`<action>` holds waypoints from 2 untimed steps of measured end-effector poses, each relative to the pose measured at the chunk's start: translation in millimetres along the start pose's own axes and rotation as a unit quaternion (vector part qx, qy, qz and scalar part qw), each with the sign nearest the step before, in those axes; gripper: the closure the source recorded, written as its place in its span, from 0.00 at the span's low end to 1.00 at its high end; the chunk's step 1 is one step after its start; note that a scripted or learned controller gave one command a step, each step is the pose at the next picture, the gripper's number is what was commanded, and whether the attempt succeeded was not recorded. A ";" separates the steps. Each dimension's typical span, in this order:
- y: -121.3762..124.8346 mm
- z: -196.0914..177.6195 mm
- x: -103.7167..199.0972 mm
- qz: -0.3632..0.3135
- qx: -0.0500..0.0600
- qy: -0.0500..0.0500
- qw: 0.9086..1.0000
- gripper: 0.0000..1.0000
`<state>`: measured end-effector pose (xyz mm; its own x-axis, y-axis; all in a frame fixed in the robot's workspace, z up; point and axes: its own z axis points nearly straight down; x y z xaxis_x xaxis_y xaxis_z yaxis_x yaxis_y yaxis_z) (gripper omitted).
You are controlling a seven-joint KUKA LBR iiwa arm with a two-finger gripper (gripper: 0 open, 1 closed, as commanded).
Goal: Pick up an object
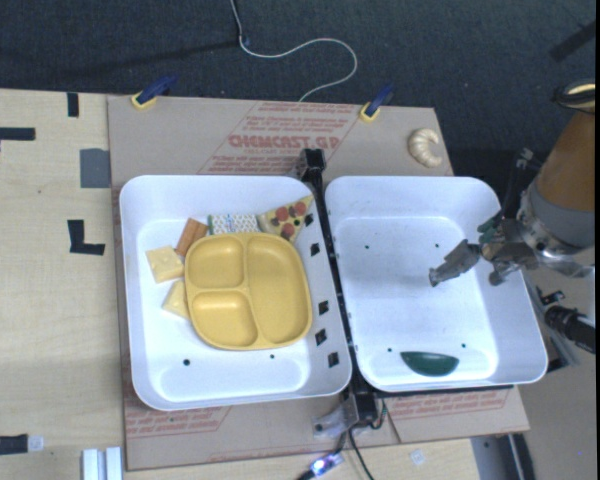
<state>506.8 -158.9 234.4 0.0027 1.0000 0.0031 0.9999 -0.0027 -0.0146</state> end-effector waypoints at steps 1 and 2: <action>2.5 -6.6 0.3 -0.002 -0.006 -0.001 1.000 0.00; 3.7 58.0 0.1 -0.002 -0.003 -0.001 1.000 0.00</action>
<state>509.7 -158.7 176.4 -0.0006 1.0000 0.0015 1.0000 0.0006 -0.0081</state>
